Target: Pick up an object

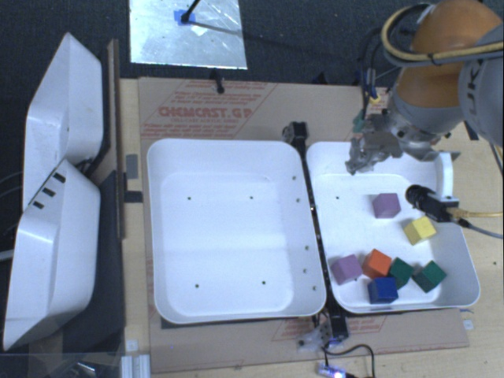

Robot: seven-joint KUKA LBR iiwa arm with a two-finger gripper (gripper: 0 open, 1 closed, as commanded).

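The right bin (340,225) holds several small blocks. A purple block (386,205) lies mid-bin with a yellow block (420,229) just right and nearer. Along the front sit a pink-purple block (345,268), an orange block (377,263), a blue block (383,290) and two green blocks (401,272) (429,276). My gripper (364,162) hangs over the bin's far left corner, above and left of the purple block, apart from every block. Nothing shows beneath it but bare bin floor.
The left bin (228,235) lies beside the right one, with a black divider strip (315,227) between them. A black cylindrical fitting (424,198) with a cable juts over the right bin's right side. The arm's orange band (453,22) looms at the top right.
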